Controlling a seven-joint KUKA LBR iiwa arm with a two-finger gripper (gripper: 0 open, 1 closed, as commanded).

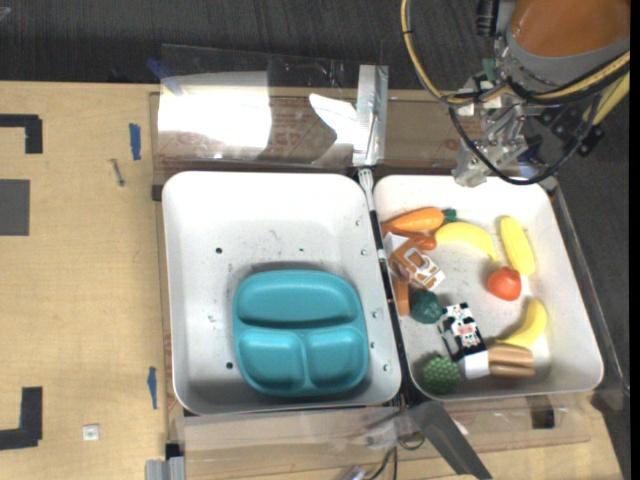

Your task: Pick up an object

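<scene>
Along the right bin's near edge lie a toy broccoli and a bun. Farther in are a tomato and a carrot. The gripper hangs over the far rim, and I cannot tell its state. I judge this the approach step: I need to pick a target and descend.

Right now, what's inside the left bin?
The left bin holds one teal divided tray, lying flat toward its near side. Whatever lies beneath the tray is covered.
</scene>
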